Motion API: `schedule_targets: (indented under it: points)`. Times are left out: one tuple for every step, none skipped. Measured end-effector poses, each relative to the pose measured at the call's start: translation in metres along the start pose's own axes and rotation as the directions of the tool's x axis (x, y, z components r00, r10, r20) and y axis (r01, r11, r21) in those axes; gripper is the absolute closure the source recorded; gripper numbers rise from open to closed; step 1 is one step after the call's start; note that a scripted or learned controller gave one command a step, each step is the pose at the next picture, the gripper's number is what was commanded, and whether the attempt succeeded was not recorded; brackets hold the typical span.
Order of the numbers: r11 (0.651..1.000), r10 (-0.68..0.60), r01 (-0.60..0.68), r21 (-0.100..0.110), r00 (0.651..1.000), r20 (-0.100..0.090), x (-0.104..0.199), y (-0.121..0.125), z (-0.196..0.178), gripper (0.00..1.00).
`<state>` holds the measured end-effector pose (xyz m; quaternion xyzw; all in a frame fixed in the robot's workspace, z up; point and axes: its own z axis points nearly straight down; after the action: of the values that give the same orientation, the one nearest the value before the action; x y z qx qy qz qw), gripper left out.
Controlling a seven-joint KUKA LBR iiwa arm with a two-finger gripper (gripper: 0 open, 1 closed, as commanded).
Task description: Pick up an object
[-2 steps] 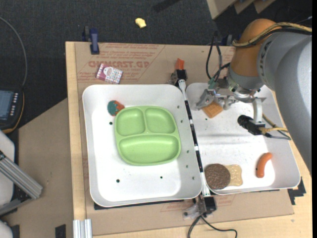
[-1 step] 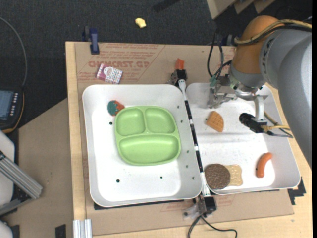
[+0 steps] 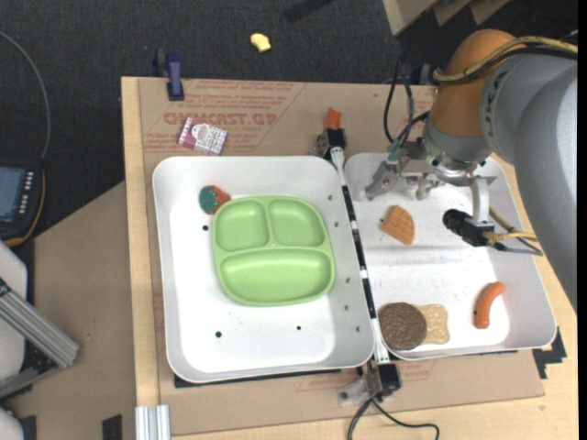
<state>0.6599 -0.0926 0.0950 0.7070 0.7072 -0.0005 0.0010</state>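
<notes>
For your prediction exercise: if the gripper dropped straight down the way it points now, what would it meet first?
Probably the bare floor of the right bin. The gripper hangs just above the waffle-like piece, which may lie slightly nearer the camera; depth is unclear.

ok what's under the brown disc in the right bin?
The brown disc lies partly over a tan cracker-like piece, whose right side sticks out. How far that piece runs underneath is covered.

Cardboard-topped bench (image 3: 147, 273), two white bins (image 3: 266, 351) side by side, small pink packet (image 3: 202, 136), blue clamp (image 3: 171, 73)
</notes>
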Motion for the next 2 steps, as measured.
schedule_targets:
  points:
    - [1.000,0.002,-0.002,0.006,1.000,-0.003,-0.001,-0.041,0.011,0.00]
    - [1.000,0.002,-0.002,-0.003,1.000,-0.003,0.000,-0.037,-0.001,1.00]
